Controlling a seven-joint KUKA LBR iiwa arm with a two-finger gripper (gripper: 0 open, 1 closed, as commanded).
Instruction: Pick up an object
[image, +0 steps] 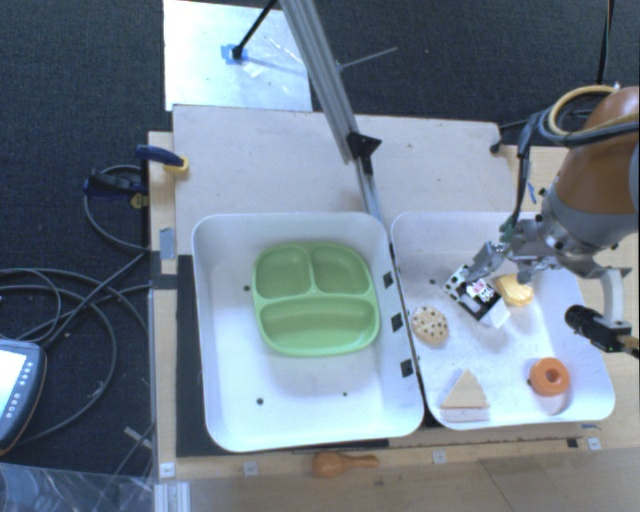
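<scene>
My gripper (478, 292) hangs low over the middle of the right bin (600, 400), its black-and-white tip pointing down and left. A yellow piece (517, 291) lies just to its right, touching or nearly touching the gripper body. A speckled cookie (430, 325) lies on the bin floor down and left of the tip, apart from it. Near the bin's front wall sit a tan sandwich wedge (466, 390) and an orange donut (549, 377).
The left bin (215, 400) holds a green divided plate (315, 300). A slanted metal pole (330, 80) crosses the back board down to the bins' shared wall. Clamps and cables (130, 185) lie at the left. A brown object (345, 462) rests on the bench's front edge.
</scene>
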